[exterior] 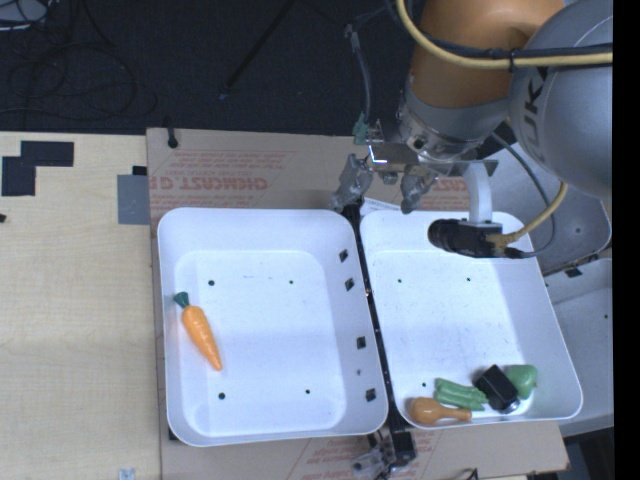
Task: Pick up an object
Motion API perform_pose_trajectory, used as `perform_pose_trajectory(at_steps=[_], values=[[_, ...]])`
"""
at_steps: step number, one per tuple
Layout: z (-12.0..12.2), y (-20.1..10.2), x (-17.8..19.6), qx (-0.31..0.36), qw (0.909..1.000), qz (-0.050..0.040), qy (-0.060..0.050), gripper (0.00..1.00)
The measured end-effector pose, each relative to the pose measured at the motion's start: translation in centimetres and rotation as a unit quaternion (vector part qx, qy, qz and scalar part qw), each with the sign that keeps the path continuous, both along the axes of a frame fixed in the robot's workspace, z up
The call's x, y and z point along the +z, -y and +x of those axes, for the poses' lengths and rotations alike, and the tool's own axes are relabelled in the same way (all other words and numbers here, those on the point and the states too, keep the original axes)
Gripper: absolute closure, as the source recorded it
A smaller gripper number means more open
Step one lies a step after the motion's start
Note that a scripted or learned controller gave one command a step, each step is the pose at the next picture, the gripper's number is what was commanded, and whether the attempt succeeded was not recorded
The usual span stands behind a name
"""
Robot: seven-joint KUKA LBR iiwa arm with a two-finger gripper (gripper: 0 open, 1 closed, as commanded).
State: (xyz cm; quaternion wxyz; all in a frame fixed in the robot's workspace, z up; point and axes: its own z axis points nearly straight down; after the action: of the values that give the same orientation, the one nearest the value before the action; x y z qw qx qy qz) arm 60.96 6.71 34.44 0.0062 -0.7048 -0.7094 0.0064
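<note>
Gripper: two metal fingers spread apart, nothing between them, hanging over the far rim where the two bins meet. Arm: grey casing with an orange band, yellow cable looped across it, entering from the right; a black fitting juts out below the wrist above the right bin. Right bin: shallow, white, rounded corners; holds a cluster in its near right corner, consisting of a green vegetable toy, a small black block lying against a green leafy piece, and an orange-tan pear-shaped toy touching the near wall. Left bin: same type, just beside the right one along a dark clipped seam; holds a toy carrot, orange with a green top, near its left wall, well apart from the gripper. Base: brown cardboard sheet with reversed red lettering under both bins, on a pale wooden bench bearing dark rectangular marks. Background: black floor area with loose cables.
</note>
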Motion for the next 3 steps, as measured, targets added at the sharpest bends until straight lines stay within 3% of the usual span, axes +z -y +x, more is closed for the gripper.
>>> perform_pose_trajectory(at_steps=[1,2,3], values=[[0.1,0.4,2.0,-0.002,1.0000,-0.0005,0.006,1.00],[0.9,-10.9,10.6,0.003,0.9999,0.0026,0.012,1.00],[2.3,-8.0,19.9,-0.004,0.9999,0.0002,0.012,1.00]])
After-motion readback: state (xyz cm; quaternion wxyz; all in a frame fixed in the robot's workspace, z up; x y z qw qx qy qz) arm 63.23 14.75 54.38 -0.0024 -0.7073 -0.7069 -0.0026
